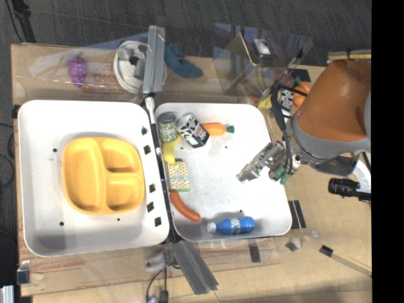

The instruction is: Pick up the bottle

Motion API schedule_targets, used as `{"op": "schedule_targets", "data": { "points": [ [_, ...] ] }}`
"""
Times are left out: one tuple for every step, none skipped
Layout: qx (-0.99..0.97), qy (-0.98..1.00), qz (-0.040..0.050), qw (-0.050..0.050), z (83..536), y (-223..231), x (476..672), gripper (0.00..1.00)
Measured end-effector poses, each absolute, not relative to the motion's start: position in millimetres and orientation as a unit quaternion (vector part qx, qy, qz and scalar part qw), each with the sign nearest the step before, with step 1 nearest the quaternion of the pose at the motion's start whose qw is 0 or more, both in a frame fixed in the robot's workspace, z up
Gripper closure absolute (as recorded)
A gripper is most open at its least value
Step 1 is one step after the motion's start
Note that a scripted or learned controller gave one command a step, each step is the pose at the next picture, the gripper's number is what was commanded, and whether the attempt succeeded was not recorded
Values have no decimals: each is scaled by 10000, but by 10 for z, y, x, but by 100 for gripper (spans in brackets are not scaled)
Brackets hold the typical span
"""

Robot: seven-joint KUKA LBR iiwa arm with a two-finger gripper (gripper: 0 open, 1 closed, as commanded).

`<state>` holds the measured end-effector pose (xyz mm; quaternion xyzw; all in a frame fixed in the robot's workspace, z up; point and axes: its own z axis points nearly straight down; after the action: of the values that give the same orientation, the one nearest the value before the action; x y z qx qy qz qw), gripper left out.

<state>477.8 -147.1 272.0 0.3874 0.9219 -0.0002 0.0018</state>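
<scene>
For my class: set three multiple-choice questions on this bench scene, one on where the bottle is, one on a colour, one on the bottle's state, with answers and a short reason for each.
1. Where is the bottle?
A. right bin, near edge
B. left bin
C. on the bench

2. What colour is the divided tray in the left bin?
A. blue
B. yellow
C. white

3. How does the bottle stand?
A. upright
B. lying on its side
C. held by the gripper

Answers:
1 A, it rests by the right bin's near wall.
2 B, the tray is yellow.
3 B, it lies flat, apart from the gripper.
</scene>
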Motion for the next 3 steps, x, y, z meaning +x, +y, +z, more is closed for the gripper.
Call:
{"op": "schedule_targets", "data": {
  "points": [
    [3871, 9220, -3, 16, 2718, -1469, 4777, 0],
    [4572, 8893, -2, 2, 942, -1723, 4844, 0],
    [6039, 7971, -1, -1, 917, -1871, 4767, 0]
  ]
}}
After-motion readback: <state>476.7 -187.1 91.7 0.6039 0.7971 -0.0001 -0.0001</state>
